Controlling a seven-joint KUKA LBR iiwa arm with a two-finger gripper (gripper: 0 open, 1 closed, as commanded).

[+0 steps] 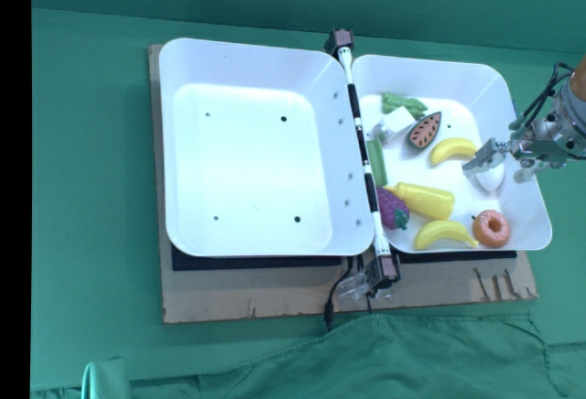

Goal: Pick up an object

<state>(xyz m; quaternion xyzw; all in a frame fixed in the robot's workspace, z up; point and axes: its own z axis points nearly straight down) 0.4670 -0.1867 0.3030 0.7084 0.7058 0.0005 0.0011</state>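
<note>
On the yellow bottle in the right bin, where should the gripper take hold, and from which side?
Grip the yellow bottle across its wide body, coming from above: it lies on its side, and the purple grapes crowd its narrow cap end.

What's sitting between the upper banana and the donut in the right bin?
In the camera view, a small white piece lies between the upper banana and the donut, under the claw.

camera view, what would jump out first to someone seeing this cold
The heap of bright toy food in the right bin: two bananas, a watermelon slice, a doughnut and a yellow bottle. The gripper hangs over that bin's right side, above a white object.
</note>
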